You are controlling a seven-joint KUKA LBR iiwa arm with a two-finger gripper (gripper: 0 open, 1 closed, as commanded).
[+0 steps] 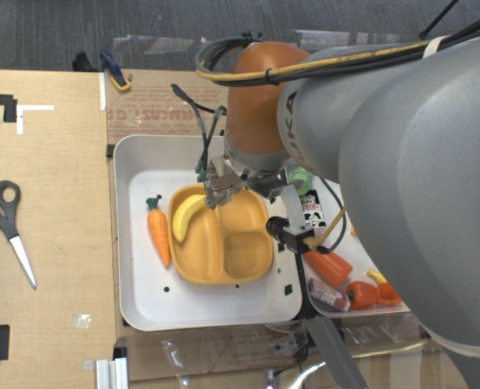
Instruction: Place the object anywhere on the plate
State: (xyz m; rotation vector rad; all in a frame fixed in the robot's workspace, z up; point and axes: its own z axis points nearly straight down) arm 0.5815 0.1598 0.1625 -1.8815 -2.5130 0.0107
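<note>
Banana (186,215) lies on the yellow plate (236,258) near its left rim, in the left bin (135,298); gripper (217,191) hangs above its upper end, finger state hidden. Carrot (158,229) lies beside the plate.

banana (185,215) in plate's (248,258) left compartment, carrot (158,232) just left of plate

A single fixed camera hangs above the bench (45,185) and looks down on it at a slant. The white bin (135,298) sits near the middle of its picture, and the grey arm (402,177) comes in from three o'clock, close under the lens and looming large. Dark floor (224,6) runs along twelve o'clock, the far side.
</note>
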